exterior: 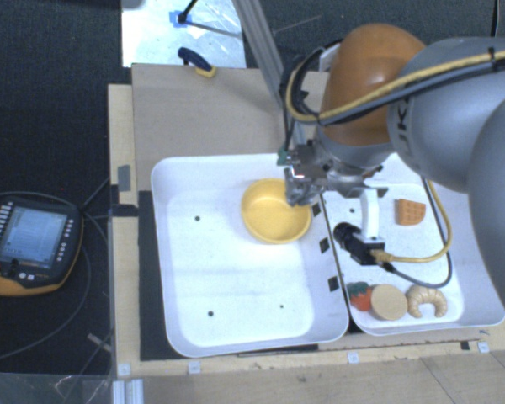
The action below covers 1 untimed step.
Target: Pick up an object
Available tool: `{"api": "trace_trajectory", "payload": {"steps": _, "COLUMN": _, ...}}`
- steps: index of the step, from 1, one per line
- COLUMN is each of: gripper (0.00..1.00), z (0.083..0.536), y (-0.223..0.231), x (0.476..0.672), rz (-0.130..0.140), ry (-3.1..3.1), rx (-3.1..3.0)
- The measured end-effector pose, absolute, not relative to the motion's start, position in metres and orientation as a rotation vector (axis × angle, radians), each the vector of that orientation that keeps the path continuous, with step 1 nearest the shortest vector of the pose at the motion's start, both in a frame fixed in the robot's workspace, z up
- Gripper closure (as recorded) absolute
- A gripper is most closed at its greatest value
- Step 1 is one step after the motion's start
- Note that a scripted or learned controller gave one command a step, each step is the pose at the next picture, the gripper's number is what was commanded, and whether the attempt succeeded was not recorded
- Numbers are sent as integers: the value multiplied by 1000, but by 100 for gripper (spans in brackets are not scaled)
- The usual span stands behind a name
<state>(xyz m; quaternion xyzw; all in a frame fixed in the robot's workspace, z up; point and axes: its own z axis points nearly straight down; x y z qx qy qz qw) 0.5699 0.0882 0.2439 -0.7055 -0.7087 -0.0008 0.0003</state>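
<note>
1. Counter (202,116) carries two shallow white bins side by side: left bin (236,310) and right bin (471,310).
2. Yellow bowl (273,213) sits upright in the left bin, at its far right corner, close to the wall shared with the right bin.
3. Arm enters from the right; orange band (362,66) sits above the wrist, over the far edge of the two bins.
4. End effector (296,194) is down at the bowl's far right rim, touching or just above it. Cannot tell its opening; the wrist body hides it.
5. Right bin holds an orange waffle-like piece (410,212) at the far side, and at the near side a round tan disc (387,301), a croissant (427,301) just right of it, and a small red-and-green item (359,294) just left of it.
6. Yellow cable (421,255) loops from the arm over the right bin.
7. Teach pendant (29,244) lies on the floor, well left of the counter.
</note>
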Motion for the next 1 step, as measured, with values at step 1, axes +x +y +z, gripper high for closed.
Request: {"api": "trace_trajectory", "payload": {"steps": 1, "gripper": 0, "z": 244, "y": 86, "x": 570, "rz": -1, "ry": -2222, "rx": -2222}}
